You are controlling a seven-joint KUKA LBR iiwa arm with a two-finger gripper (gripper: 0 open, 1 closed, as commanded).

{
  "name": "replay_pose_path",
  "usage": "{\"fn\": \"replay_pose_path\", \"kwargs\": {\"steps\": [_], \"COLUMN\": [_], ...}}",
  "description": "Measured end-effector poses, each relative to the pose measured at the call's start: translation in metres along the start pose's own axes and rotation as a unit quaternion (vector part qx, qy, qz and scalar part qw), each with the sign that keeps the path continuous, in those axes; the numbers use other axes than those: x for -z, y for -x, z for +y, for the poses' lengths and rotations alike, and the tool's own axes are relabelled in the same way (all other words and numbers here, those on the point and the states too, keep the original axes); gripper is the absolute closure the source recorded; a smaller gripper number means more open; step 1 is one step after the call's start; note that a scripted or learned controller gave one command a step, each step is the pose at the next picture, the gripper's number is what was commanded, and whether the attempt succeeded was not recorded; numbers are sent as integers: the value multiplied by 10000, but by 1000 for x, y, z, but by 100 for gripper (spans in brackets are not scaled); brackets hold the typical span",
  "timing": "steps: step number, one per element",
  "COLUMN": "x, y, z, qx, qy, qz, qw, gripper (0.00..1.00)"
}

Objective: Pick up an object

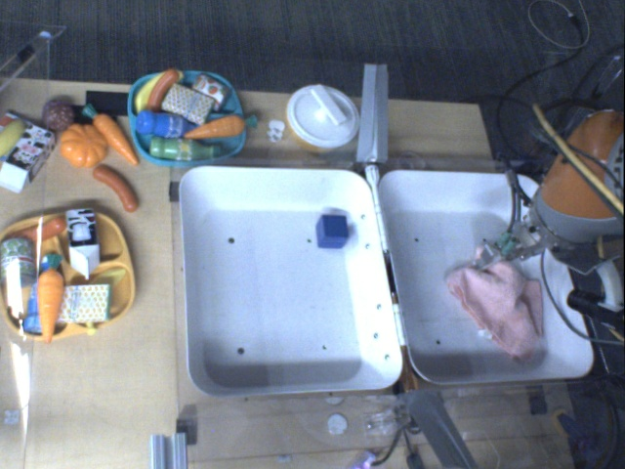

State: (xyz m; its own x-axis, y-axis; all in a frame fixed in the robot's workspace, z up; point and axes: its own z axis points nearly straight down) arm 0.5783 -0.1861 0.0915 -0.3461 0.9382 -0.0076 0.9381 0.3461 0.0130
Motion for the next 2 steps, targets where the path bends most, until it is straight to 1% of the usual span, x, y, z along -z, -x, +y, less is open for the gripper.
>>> {"fn": "replay_pose_path", "kwargs": {"steps": [1, 2], "x": [-1, -1], "y": [22, 22], "z": [4, 4], "qx": [176, 175], "qy": [-4, -4], "qz": [-1, -1], "qw": [9998, 9998], "gripper": [0, 0]}}
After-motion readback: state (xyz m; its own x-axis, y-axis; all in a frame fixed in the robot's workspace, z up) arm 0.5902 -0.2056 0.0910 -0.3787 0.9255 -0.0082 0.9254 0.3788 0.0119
